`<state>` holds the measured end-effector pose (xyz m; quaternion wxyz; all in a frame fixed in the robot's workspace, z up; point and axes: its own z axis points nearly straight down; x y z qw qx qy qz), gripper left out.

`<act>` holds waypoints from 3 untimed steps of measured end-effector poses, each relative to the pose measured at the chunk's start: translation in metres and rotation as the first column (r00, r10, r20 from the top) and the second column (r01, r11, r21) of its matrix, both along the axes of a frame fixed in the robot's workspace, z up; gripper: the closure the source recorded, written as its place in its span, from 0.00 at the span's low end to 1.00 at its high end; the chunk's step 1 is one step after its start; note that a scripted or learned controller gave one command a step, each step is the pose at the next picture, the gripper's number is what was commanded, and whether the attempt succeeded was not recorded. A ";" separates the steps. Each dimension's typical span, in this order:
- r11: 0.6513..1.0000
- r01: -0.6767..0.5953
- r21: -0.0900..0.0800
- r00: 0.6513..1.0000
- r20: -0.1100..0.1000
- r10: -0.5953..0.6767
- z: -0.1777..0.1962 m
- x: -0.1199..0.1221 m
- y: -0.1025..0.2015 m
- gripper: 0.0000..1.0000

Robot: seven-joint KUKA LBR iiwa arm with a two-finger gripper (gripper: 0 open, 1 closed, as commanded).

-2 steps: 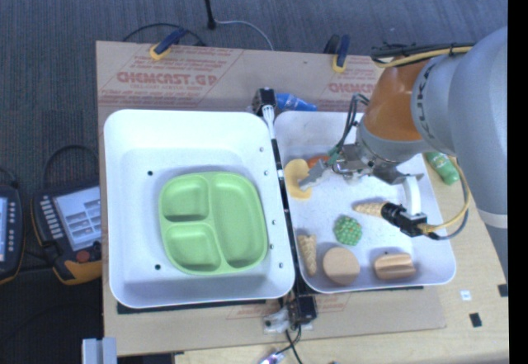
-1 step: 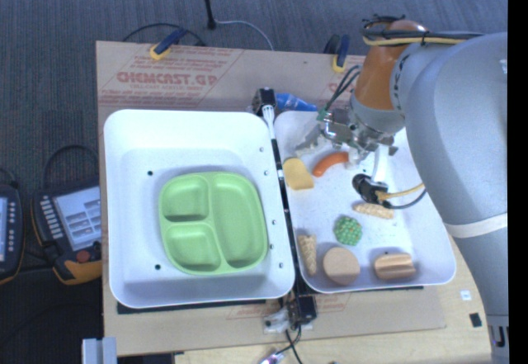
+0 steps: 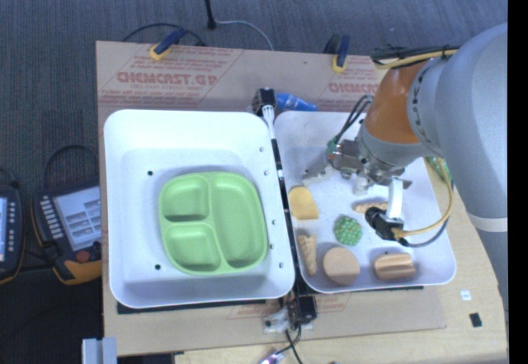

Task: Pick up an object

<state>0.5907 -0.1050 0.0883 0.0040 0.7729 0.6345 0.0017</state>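
Observation:
My gripper (image 3: 361,176) hangs low over the middle of the right bin (image 3: 437,267), under the arm's orange band (image 3: 394,111). Below it lie a yellow wedge (image 3: 303,204), a green round piece (image 3: 348,229), a tan round bun (image 3: 341,265), a brown loaf-shaped piece (image 3: 393,265) and a pale ribbed stick (image 3: 307,252). A small tan piece (image 3: 368,207) lies just under the gripper. Nothing is seen held.
The left bin (image 3: 132,148) holds a green divided plate (image 3: 214,220). A blue-tipped object (image 3: 289,101) lies at the back between the bins. A yellow cable (image 3: 437,218) loops along the right bin's right side. The arm covers the bin's back right corner.

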 end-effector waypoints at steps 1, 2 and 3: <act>0.979 0.205 0.002 0.979 -0.003 -0.205 -0.001 0.060 -0.009 0.00; 0.955 0.295 0.001 0.955 0.000 -0.295 0.000 0.021 0.009 0.00; 0.955 0.295 -0.002 0.955 0.000 -0.295 0.010 0.021 0.008 1.00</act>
